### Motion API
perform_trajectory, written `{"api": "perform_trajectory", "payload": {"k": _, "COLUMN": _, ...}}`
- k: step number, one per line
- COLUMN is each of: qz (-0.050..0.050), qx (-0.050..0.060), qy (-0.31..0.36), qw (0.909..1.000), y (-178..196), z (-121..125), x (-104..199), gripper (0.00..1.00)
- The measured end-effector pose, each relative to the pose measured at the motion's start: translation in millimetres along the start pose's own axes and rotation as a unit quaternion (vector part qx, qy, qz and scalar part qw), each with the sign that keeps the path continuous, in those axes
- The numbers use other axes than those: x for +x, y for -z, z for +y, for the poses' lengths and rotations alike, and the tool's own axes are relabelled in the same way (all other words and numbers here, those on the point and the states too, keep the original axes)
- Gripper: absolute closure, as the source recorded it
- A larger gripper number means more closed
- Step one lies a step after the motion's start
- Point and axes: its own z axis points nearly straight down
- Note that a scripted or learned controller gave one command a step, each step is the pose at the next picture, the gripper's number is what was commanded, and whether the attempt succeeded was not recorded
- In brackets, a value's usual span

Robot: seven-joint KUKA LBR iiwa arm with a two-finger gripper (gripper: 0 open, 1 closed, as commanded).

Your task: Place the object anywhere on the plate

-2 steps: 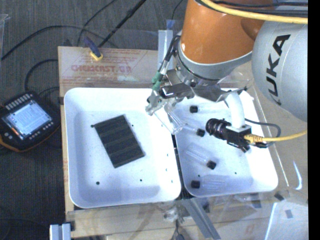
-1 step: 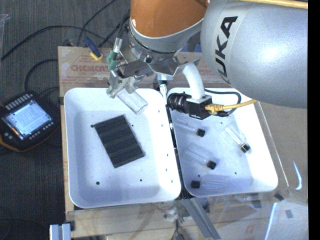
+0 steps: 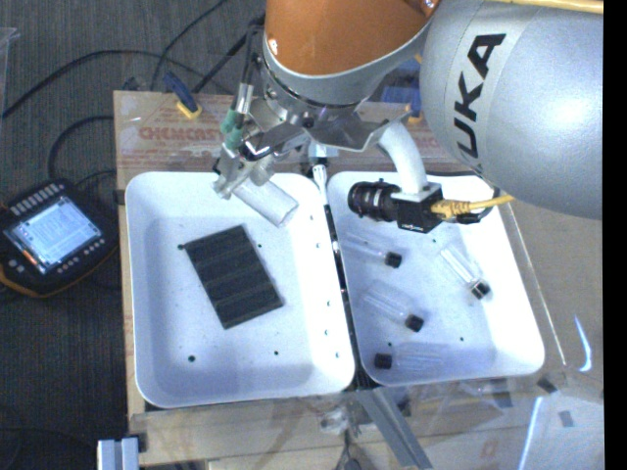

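Lettering "UKA" on arm [image 3: 519, 76] | claw [image 3: 257, 189] above plate [image 3: 233, 276]

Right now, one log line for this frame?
tool: over left bin far edge, clear tube at tip | grip: unclear | dark plate: bare, left bin | tubes: right bin | place: pending

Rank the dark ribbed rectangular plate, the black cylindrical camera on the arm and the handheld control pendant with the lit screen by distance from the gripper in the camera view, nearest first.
1. Dark ribbed rectangular plate, in the left bin below the gripper.
2. Black cylindrical camera, right of the gripper, over the right bin; close to the plate's distance.
3. Handheld control pendant, far left, off the bench.
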Motion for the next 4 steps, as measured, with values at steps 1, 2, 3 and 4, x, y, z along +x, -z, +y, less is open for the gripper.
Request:
{"api": "perform_trajectory", "payload": {"k": 1, "qz": 0.000, "qx": 0.000, "qy": 0.066, "qw": 0.9978, "y": -0.4, "z": 8.1, "x": 0.0, "gripper": 1.00}}
{"api": "perform_trajectory", "payload": {"k": 2, "qz": 0.000, "qx": 0.000, "qy": 0.120, "qw": 0.9927, "y": 0.3, "z": -31.6, "x": -57.2, "gripper": 1.00}}
{"api": "perform_trajectory", "payload": {"k": 3, "qz": 0.000, "qx": 0.000, "qy": 0.155, "qw": 0.9879, "y": -0.1, "z": 12.8, "x": -91.8, "gripper": 1.00}}
{"api": "perform_trajectory", "payload": {"k": 4, "qz": -0.001, "qx": -0.001, "qy": 0.299, "qw": 0.9541, "y": 0.2, "z": 65.9, "x": -111.0, "gripper": 1.00}}
